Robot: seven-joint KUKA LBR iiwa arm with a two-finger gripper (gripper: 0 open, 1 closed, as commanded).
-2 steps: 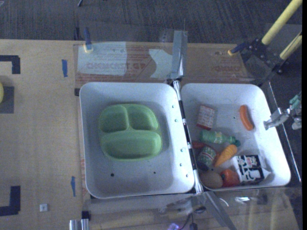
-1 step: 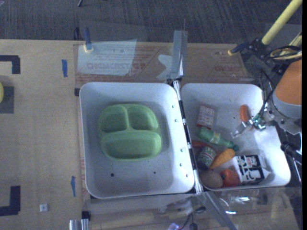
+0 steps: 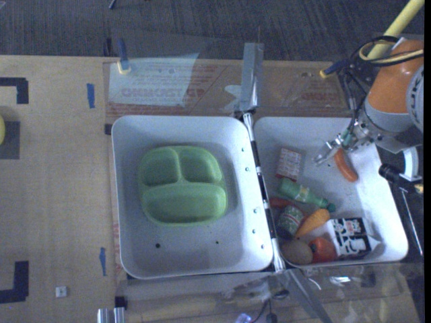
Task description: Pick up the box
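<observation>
Black-and-white box (image 3: 350,237) sits at right bin (image 3: 394,247) front corner, wedged beside food toys, tool (image 3: 330,155) hovering well behind it, grip state unclear.

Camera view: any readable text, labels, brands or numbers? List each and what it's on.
Nothing can be read with confidence.
Clear sheet taped to the bench behind the left bin: a line of reddish capital letters, too blurred to read.
Small box in the right bin: reddish printed pattern, no legible words.
Black-and-white carton at the right bin's front: bold graphics, text too small to read.
</observation>
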